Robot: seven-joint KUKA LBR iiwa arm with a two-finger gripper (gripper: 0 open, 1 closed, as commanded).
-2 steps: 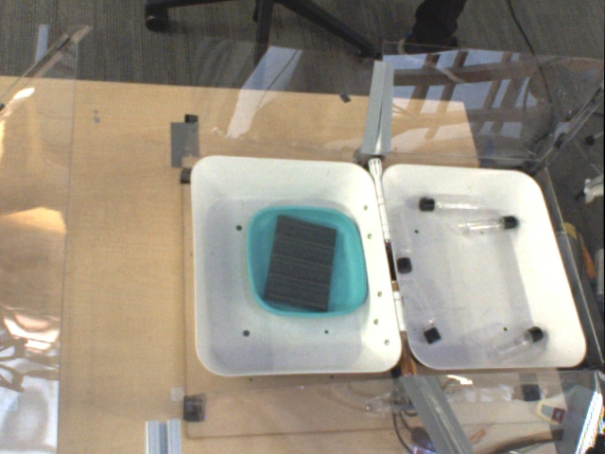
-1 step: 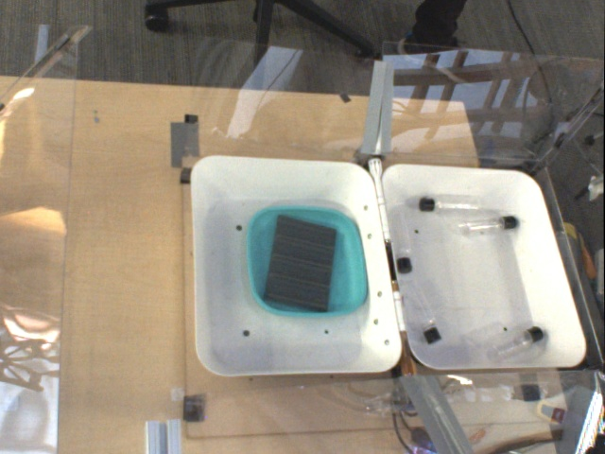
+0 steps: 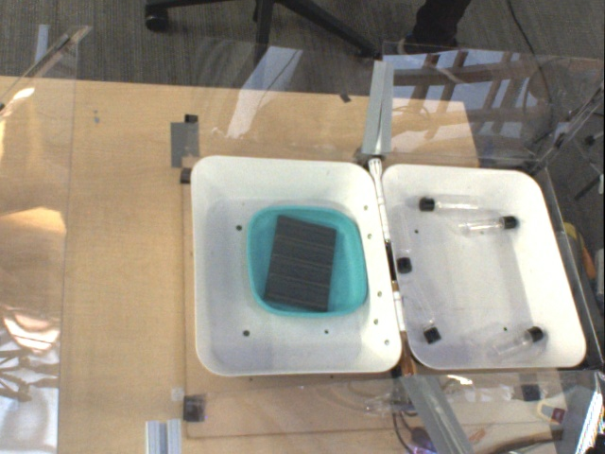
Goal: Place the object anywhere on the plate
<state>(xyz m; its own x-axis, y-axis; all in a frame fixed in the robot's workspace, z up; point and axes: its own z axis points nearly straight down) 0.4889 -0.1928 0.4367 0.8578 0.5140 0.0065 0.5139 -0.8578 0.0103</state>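
I'm looking down on a pale wooden bench (image 3: 104,253) with grey carpet and the black legs of an office chair (image 3: 265,3) along the top of the frame. I see no jaws here, so I cannot tell how they stand. At centre sit 2 shallow white bins side by side. In the left bin (image 3: 222,339) a teal square plate (image 3: 352,287) holds the dark ribbed block (image 3: 301,263), lying flat and slightly tilted, fully within the plate's rim. The right bin (image 3: 473,282) holds several small clear tubes with black caps (image 3: 482,222), scattered near its edges.
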